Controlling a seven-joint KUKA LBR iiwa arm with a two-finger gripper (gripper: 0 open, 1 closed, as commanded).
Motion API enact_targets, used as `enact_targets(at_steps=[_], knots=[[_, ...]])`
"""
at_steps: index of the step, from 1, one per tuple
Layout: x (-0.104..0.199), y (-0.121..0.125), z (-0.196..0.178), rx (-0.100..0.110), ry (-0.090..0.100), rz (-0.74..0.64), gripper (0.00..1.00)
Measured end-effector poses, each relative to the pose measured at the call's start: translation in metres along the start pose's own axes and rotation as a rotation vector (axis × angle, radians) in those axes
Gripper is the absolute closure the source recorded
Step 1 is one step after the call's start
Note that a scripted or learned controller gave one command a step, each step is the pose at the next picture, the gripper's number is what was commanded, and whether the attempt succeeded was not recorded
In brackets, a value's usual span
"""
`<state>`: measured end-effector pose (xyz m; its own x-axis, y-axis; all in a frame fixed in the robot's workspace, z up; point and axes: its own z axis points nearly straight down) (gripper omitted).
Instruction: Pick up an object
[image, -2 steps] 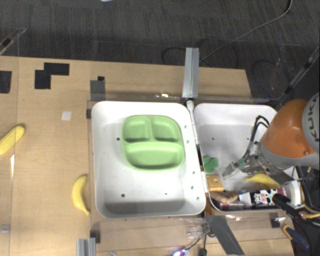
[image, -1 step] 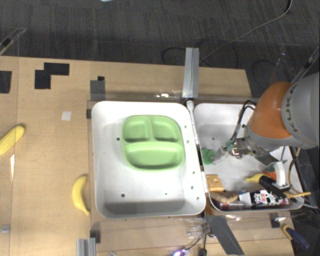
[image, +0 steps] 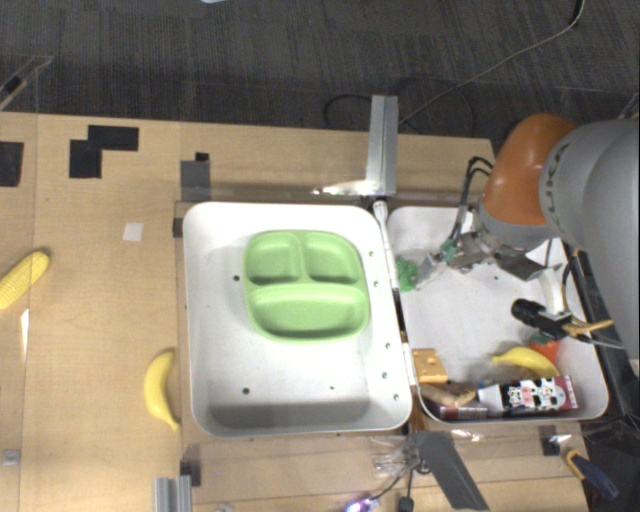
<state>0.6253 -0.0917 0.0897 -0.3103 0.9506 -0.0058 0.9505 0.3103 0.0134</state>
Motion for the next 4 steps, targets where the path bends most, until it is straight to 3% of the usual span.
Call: enact_targets(at_steps=[1,2,3,4], knots=[[0.002,0.003,-0.013,-0.007,0.000,-0.006,1.00],[-0.009,-0.042,-0.009,0.007,0.004,-0.155,1.00],[-0.009,-0.042,-0.009,0.007,0.004,-0.154,0.00],[-0.001,0.008,0.000,0.000,0.001,-0.125,0.00]])
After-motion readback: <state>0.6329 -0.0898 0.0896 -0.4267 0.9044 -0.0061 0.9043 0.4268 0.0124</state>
